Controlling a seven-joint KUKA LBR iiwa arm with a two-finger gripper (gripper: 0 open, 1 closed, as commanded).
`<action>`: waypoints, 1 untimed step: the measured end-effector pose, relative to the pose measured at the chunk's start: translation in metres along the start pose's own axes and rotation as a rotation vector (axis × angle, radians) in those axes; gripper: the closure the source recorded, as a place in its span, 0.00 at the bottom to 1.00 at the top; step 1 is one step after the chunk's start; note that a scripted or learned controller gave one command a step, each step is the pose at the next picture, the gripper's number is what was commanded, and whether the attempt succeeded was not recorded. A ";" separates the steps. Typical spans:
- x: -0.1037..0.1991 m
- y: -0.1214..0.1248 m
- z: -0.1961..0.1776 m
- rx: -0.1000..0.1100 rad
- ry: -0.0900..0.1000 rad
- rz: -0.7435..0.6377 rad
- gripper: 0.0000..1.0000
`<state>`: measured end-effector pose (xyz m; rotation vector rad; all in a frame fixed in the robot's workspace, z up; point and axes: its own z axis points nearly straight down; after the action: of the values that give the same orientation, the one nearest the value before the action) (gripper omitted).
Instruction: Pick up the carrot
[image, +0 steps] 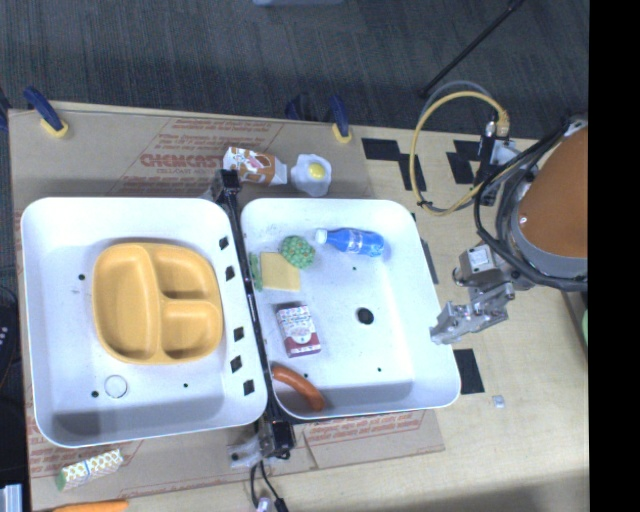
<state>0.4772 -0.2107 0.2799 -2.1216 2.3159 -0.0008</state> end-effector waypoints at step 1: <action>-0.043 0.005 0.031 -0.005 -0.001 -0.310 1.00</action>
<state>0.4764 -0.1678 0.2485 -2.4559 1.9625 0.0052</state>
